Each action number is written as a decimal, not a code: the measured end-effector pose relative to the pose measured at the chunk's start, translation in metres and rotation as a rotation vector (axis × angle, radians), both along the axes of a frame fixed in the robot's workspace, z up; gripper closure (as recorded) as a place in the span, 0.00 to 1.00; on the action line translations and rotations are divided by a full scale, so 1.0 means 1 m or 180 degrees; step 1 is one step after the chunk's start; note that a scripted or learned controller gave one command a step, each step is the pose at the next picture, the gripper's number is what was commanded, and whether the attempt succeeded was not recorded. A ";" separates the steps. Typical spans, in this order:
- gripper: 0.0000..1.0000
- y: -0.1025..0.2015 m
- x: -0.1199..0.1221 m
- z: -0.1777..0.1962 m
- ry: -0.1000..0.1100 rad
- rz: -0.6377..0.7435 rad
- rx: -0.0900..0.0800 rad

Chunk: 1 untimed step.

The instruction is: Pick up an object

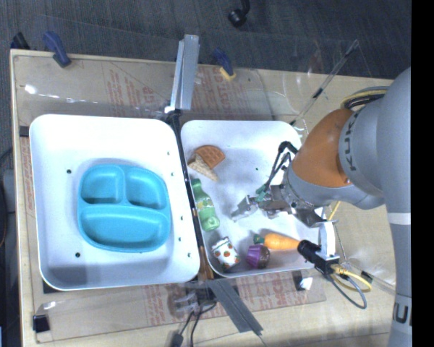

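Overhead slanted view of a wooden bench bearing 2 shallow white bins side by side. Left bin: 1 blue divided tray with 3 compartments, lying flat near the middle. Right bin: several small objects gathered along the left wall and the near edge. Near the upper left, a brown waffle-like piece resting against a pale bread slice. Just below, a green bottle lying along the divider between the bins. At the near edge, a white patterned cup beside a purple toy, with an orange carrot just to the right, green tip pointing left.

Grey arm with orange band entering from the right, wrist bent over the right bin. Pincer low over the bin's middle, between the green bottle and the carrot, close to the bin floor. Metallic fingertips pointing left; nothing visible between them; spread or closed: cannot tell at this resolution. All objects apart from the pincer, the carrot nearest below it, the bottle to its left. Blue clamps on the bench's far edge, and a grey metal bar rising from the junction of the 2 bins.
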<state>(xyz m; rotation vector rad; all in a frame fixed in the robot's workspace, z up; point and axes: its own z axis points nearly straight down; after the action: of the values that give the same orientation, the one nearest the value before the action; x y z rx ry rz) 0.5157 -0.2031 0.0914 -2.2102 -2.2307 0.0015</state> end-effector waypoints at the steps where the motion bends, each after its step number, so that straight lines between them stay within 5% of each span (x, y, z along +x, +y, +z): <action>1: 1.00 0.000 0.001 0.010 -0.0003 0.0012 -0.0004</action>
<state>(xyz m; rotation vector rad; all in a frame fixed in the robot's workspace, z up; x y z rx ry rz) 0.5167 -0.2033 0.1014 -2.2070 -2.2362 0.0019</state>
